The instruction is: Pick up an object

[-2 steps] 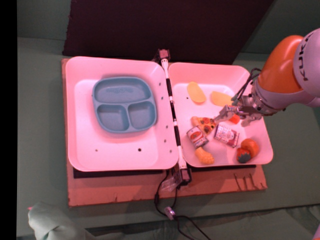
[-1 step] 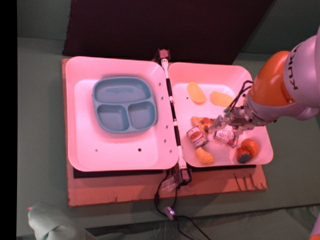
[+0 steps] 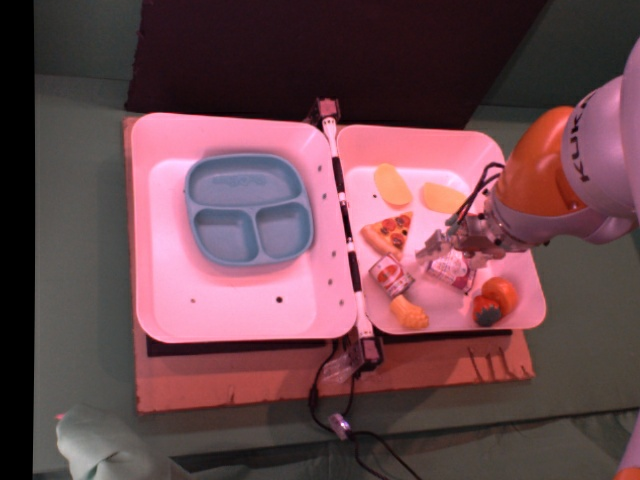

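The arm [image 3: 580, 168] comes in from the right edge of the frame and bends down over the right bin [image 3: 470, 148], bringing its gripper [image 3: 447, 245] low among the small things that lie loose there. The gripper sits right of the frame's middle, just above a small can [image 3: 450, 272] lying on its side; whether its tips touch the can, and whether it is parted or closed, cannot be told at this size and slant, and nothing is plainly seen between them. The other pieces are scattered rather than stacked, which leaves room to come down on any one: a pizza slice [image 3: 389, 233] just left of the gripper, a second can [image 3: 391, 275] below that slice near the divider [image 3: 343, 218], a yellow piece [image 3: 408, 313] at the bin's lower edge, two yellow chips [image 3: 391, 184] toward its upper part, and an orange ball [image 3: 494, 300] in the lower right corner. The can under the gripper looks like the likeliest target, since the wrist is lowered over it and not over its neighbours; being round and on its side, it may roll if pinched off centre. The left bin [image 3: 170, 298], in the left half of the frame, bears a blue sectioned plate [image 3: 250, 208], well apart from the arm.
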You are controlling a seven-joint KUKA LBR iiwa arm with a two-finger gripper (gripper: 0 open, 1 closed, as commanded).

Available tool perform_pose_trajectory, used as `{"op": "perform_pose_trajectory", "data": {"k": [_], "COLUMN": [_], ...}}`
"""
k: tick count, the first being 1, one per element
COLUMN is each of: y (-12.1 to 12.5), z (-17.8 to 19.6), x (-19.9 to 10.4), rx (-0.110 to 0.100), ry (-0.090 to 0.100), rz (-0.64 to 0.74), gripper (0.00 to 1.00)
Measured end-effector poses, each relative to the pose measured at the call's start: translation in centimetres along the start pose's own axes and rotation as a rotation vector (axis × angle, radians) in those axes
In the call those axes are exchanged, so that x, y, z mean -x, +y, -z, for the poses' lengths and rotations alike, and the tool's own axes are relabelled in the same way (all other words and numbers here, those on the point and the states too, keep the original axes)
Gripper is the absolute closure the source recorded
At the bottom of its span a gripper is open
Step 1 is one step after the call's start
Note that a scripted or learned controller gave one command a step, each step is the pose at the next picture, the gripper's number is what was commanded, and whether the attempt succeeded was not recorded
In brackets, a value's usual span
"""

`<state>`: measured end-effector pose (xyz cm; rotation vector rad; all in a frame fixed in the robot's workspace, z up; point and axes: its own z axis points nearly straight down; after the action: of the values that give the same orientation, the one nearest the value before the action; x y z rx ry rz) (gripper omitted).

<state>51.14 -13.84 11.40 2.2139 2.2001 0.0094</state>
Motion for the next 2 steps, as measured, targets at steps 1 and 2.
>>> {"op": "perform_pose_trajectory", "data": {"k": [1,2], "y": [0.4,0.3], "z": [1.2,7.4], "x": [-0.3,-0.7], "rx": [0.012,-0.01], "ry": [0.002,0.007], "rz": [0.001,0.003], "gripper": [1.0,1.0]}}
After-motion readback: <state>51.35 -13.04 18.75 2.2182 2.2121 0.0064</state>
